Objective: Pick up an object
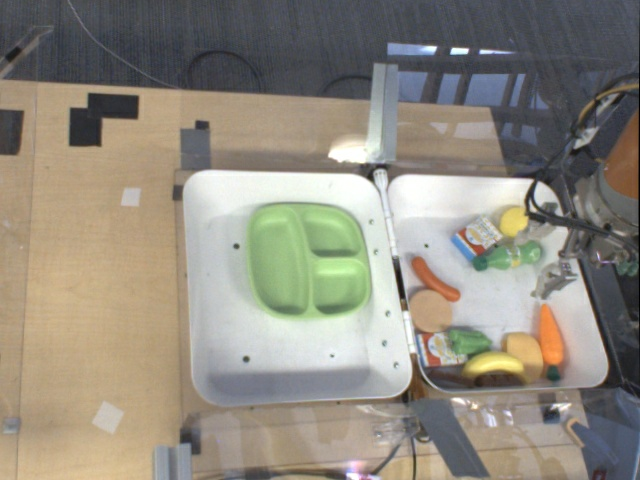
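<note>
- Counter [90, 298]: tan, carrying two white bins side by side.
- Left bin [215, 368]: holding a green divided tray [305, 258], upside unclear, lying flat near the middle.
- Right bin [430, 208]: toy food crowded toward the near and right side.
- Arm [615, 168]: reaching in from the right, over the bin's right rim.
- Gripper [553, 280]: low over bare bin floor, just left of the carrot top; cannot tell whether apart or together, nothing seen between.
- Carrot [550, 338]: nearest target, lying lengthwise by the right wall, just near of the gripper. Probably light, stiff, smooth plastic; best taken across the thick middle, since the tapered end could slip.
- Banana [495, 366]: near edge, touching a tan bun [522, 348].
- Sausage [436, 279]: red, loose, left of centre.
- Green bottle [510, 257] and yellow ball [513, 221]: far side; ball likely to roll.
</note>
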### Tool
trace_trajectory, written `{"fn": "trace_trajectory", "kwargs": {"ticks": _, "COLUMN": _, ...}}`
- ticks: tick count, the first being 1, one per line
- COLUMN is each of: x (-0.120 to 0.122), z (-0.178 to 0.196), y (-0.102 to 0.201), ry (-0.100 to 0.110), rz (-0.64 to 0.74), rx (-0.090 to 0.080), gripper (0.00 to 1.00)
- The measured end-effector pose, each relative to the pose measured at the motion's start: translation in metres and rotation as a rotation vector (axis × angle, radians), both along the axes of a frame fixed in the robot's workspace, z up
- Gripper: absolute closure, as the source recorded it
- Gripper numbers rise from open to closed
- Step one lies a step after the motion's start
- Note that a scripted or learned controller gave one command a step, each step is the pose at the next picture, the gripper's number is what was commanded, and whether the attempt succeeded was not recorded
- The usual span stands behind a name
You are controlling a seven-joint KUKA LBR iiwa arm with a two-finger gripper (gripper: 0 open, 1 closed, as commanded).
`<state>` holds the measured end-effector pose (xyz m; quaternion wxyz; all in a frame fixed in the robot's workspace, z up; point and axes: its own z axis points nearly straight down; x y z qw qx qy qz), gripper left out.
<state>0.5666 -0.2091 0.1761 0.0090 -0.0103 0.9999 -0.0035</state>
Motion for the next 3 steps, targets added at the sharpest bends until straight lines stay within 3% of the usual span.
{"fn": "trace_trajectory", "kwargs": {"ticks": 1, "x": -0.005, "z": -0.083, "y": 0.05, "ry": 0.004, "rz": 0.041, "rx": 0.005, "gripper": 0.0}}
{"fn": "trace_trajectory", "kwargs": {"ticks": 2, "x": 0.034, "z": -0.086, "y": 0.097, "ry": 0.003, "rz": 0.089, "rx": 0.005, "gripper": 0.0}}
{"fn": "trace_trajectory", "kwargs": {"ticks": 3, "x": 0.004, "z": -0.086, "y": 0.123, "ry": 0.001, "rz": -0.008, "rx": 0.005, "gripper": 0.0}}
